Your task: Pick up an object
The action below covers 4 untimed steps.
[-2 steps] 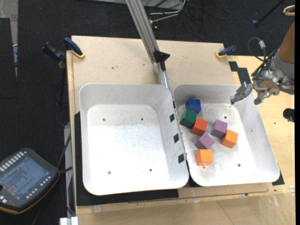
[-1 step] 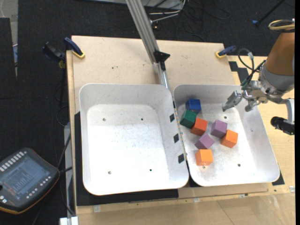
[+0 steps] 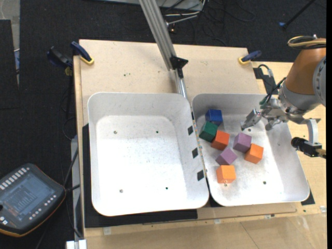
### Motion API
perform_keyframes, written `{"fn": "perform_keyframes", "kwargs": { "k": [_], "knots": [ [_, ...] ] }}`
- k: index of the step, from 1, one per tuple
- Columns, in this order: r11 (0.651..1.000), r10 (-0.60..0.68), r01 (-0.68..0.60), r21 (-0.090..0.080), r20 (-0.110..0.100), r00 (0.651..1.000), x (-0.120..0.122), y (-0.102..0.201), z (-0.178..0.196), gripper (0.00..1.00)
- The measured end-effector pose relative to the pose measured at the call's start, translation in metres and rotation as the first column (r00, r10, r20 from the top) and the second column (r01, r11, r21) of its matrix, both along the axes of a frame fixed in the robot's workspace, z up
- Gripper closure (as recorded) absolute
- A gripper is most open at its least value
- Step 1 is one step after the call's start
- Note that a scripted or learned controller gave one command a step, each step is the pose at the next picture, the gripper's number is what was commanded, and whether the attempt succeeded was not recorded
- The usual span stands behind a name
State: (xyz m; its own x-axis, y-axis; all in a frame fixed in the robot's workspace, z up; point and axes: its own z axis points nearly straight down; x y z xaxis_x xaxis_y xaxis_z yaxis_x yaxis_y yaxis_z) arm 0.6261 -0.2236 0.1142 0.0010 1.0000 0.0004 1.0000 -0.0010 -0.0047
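Bench: you have a pale wooden top [image 3: 140,66] on a dark floor, carrying two shallow white bins side by side, with a metal pole [image 3: 158,27] slanting in from the top.
Left bin: the left bin [image 3: 98,139] holds no blocks that you can pick.
Right bin: the right bin [image 3: 290,180] holds all seven blocks, bunched toward its left half.
Blocks: blue block [image 3: 213,116] at the top, green block [image 3: 208,132] just below it, an orange block [image 3: 221,139] touching the green one, two purple blocks [image 3: 242,142] [image 3: 226,156], an orange block [image 3: 253,153] beside the upper purple one, another orange block [image 3: 226,174] lowest.
Gripper: your gripper [image 3: 254,119] hangs over the upper part of the right bin, above and to the right of the cluster.
Fingers: they look spread apart, with nothing between them and nothing touched; how wide is hard to judge at this slant.
Risk, crowding: the blocks sit close or touching, so a descending finger is likely to land on a neighbour and shove the target aside.
Risk, alignment: the blocks lie at mixed angles; if the fingers close across corners, expect a slip.
Risk, offset: the gripper is not yet over any block, so a straight descent probably meets bare bin floor.
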Motion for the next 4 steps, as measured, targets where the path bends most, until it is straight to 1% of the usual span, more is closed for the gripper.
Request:
{"fn": "perform_keyframes", "kwargs": {
  "k": [1,2,3,4],
  "knots": [
    [1.0,0.001,-0.001,-0.003,0.008,1.0,0.002,0.0,0.015,1.0],
    [1.0,0.003,-0.003,-0.003,0.011,1.0,0.004,0.003,0.058,1.0],
    [1.0,0.003,-0.003,-0.004,0.013,1.0,0.006,0.002,0.112,1.0],
    [1.0,0.009,-0.009,0.001,0.007,1.0,0.004,0.058,0.124,1.0]
  ]
}}
